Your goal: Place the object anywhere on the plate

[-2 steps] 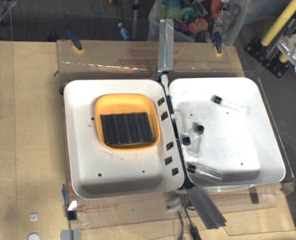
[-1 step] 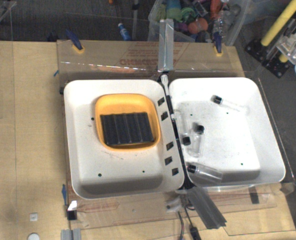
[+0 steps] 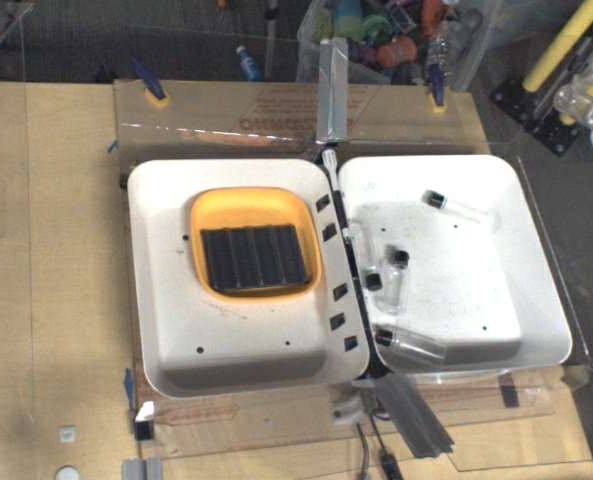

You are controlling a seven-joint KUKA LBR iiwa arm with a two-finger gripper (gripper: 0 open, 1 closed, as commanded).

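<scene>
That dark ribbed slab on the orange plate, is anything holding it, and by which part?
Nothing holds it. The dark ribbed rectangular slab lies flat on the orange plastic plate in the left white bin.

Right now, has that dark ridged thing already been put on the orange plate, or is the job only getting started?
It looks done: the dark ridged block lies flat on the orange plate in the left bin. Nothing appears in hand. A few small clear vials with black caps lie in the right bin; whether they count as leftover work, I cannot tell.
</scene>
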